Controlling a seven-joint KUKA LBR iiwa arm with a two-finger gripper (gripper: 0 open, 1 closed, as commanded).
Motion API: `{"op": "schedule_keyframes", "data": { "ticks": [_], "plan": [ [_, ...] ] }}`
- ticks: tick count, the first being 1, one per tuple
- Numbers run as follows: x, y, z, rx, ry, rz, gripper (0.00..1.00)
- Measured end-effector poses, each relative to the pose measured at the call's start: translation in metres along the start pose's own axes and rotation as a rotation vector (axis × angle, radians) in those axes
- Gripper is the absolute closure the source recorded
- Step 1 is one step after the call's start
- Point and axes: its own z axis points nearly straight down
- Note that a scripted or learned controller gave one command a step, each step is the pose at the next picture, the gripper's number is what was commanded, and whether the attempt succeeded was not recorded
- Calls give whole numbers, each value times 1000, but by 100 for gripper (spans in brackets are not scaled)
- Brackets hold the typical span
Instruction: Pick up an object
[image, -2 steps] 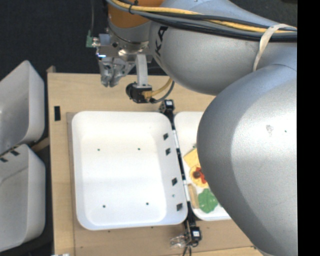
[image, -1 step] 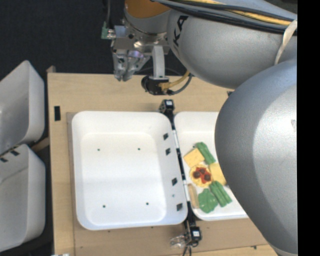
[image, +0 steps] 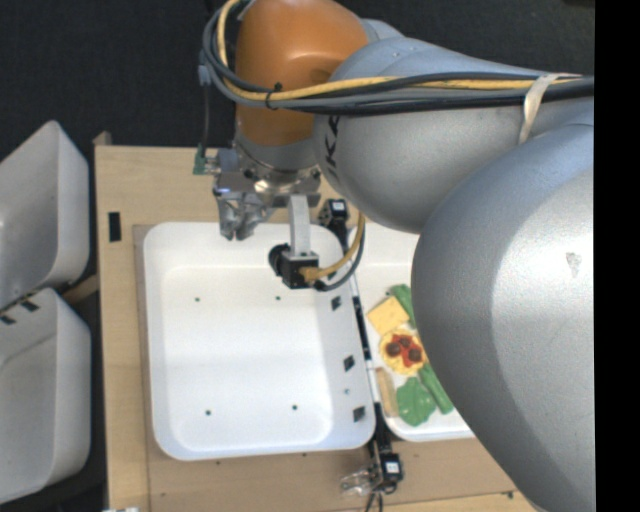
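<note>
Gripper (image: 262, 215) up over the left bin's (image: 160, 300) far edge, jaws impossible to make out. Green toy (image: 424, 396) in right bin (image: 440, 432), long axis running near-far.

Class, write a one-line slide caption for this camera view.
Gripper above left bin; toy food in right bin.

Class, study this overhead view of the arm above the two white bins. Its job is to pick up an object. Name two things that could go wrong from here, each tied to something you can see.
1. The two-finger gripper hangs over the left shallow white bin, while the yellow, red and green toy items lie in the right white bin; closing here would likely grasp nothing.
2. The bulky grey arm covers much of the right bin, so the camera may misjudge those items.
</note>
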Motion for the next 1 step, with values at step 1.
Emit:
{"op": "schedule_keyframes", "data": {
  "ticks": [1],
  "plan": [
    [15, -93, 65, 1, 2, -6, 100]
  ]
}}
